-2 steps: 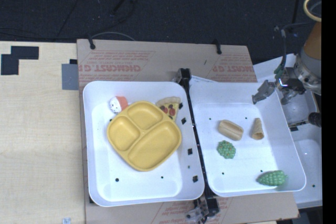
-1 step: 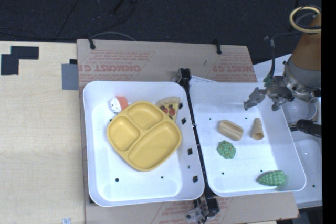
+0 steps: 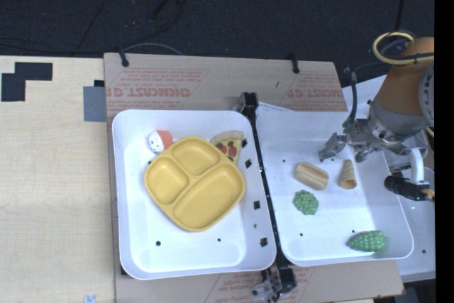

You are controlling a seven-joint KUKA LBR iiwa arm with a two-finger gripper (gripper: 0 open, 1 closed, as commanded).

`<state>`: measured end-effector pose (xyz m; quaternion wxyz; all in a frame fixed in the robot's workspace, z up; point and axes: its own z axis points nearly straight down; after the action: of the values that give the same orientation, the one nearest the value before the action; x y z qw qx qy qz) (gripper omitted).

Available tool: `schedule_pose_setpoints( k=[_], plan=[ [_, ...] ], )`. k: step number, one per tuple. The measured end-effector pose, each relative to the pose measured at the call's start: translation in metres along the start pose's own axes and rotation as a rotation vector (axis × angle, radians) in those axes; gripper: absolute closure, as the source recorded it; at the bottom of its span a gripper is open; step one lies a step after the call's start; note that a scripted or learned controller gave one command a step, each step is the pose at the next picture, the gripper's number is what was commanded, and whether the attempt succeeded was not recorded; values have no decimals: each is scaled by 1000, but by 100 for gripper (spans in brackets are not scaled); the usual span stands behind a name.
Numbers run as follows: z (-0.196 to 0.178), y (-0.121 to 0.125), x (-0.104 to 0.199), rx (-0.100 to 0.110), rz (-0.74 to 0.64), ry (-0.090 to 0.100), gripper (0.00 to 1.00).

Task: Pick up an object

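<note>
My gripper [image 3: 348,152] hangs over the back right part of the right bin [image 3: 397,252]. Its fingers are spread open and hold nothing. Just in front of it lies a tan cone [image 3: 347,174], pointing toward the gripper. A bread roll [image 3: 311,175] rests to the cone's left. In front of the roll sits a small green broccoli-like piece [image 3: 306,203]. A bumpy green fruit [image 3: 368,241] is near the bin's front right corner.
The left bin [image 3: 135,252] holds a yellow divided plate [image 3: 195,183]. Behind the plate lie a pizza slice [image 3: 228,145] and a small white and orange toy [image 3: 159,141]. A black divider [image 3: 259,181] runs between the bins.
</note>
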<state>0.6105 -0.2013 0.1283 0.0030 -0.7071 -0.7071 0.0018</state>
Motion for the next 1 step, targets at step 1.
schedule_pose_setpoints(
  k=[1],
  plan=[
    [-14, 1, -1, -4, 0, -1, 100]
  ],
)
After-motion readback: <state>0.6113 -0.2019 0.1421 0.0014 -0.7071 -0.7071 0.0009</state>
